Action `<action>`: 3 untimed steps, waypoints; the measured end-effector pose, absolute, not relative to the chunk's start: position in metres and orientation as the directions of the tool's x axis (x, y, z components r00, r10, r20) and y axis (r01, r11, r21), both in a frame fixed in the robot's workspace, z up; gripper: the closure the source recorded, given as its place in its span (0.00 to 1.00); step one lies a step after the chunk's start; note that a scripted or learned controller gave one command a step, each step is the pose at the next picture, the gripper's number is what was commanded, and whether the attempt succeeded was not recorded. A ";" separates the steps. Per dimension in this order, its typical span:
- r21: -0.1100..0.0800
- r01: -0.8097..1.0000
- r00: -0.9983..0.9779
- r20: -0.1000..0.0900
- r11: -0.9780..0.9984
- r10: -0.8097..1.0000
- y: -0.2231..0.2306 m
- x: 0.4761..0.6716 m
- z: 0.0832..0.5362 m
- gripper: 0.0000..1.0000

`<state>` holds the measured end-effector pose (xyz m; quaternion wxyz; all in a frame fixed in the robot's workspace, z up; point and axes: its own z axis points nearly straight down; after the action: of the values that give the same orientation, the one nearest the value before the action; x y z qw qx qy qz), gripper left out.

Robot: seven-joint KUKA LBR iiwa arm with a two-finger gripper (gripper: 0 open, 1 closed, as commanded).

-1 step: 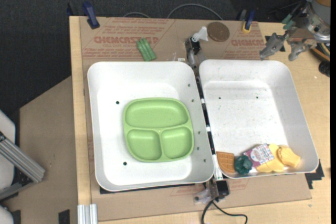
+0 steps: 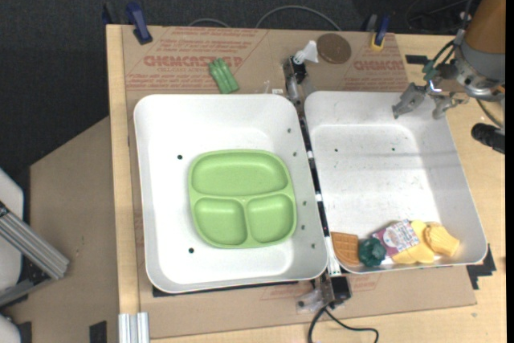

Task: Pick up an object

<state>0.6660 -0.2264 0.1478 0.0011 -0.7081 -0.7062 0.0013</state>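
The desk [image 2: 72, 173] carries a brown cardboard sheet [image 2: 193, 52] with red lettering, and on it two shallow white bins sit side by side, their inner rims touching. The left bin [image 2: 161, 132] holds a green divided plate [image 2: 241, 197] lying flat near its middle, one long compartment toward the far side and two smaller ones toward the near side. The right bin [image 2: 385, 165] is bare over most of its floor; its objects are bunched in the near corner against the front wall. The arm [image 2: 488, 36] comes in at the upper right, and its pincer [image 2: 421, 101] hangs over the far right corner of the right bin with its two fingers spread apart and nothing between them, well apart from the cluster of objects. In that cluster, a yellow toy piece [image 2: 426, 247] lies furthest right, touching a small pink-and-white packet [image 2: 399, 234]; to the left sits a dark green lump [image 2: 372, 252], possibly a toy vegetable, though it is too small to tell, and beside it an orange waffle-patterned piece [image 2: 344, 247] rests against the left wall. On the cardboard beyond the bins lie a brown round disc [image 2: 333, 49] and a small green object [image 2: 224, 76].
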 end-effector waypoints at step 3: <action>-0.006 1.000 0.000 0.003 0.000 1.000 -0.217 0.569 0.081 0.00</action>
<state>0.5693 -0.2174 0.0813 0.0030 -0.7070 -0.7072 0.0010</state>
